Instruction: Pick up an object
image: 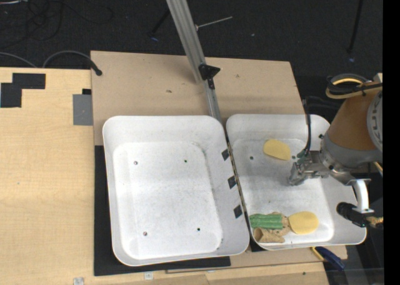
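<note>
The grey arm with its orange band (353, 129) reaches into the right-hand shallow white bin (275, 126) at the frame's right. Its two-finger gripper (299, 174) hangs low, just right of a pale yellow rounded piece (277, 149); whether the fingers are open cannot be told. A green toy (266, 220), yellow disc (304, 222) and tan lump (271, 235) cluster at the bin's lower edge.

A grey KUKA arm (375, 121) with a broad orange band (350, 124) above its wrist ends in a small metallic pincer (299, 174); a black cable (308, 130) runs along it, with black-and-white fittings below.
</note>
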Robot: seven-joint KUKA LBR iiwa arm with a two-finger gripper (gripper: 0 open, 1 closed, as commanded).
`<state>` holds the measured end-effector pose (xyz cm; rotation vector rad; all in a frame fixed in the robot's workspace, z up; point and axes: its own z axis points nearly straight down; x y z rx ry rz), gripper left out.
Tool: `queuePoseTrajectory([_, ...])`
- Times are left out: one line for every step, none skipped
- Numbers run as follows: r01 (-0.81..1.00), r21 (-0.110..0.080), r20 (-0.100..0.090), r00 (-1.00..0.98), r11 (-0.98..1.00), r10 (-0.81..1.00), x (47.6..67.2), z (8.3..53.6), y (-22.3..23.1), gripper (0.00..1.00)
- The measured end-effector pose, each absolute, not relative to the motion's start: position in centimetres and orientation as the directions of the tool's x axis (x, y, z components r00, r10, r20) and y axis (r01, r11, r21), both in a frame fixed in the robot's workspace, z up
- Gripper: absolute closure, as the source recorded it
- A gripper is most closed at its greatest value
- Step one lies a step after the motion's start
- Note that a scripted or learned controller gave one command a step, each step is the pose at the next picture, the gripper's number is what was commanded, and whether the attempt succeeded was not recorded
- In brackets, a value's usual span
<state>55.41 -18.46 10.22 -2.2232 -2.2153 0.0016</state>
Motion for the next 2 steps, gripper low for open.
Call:
queuePoseTrajectory([1.0,0.003,-0.001,-0.001,0.001,1.0,55.2,16.4,-18.2,1.0])
queuePoseTrajectory([1.0,0.004,-0.001,-0.002,0.002,1.0,56.0,21.8,-17.4,1.0])
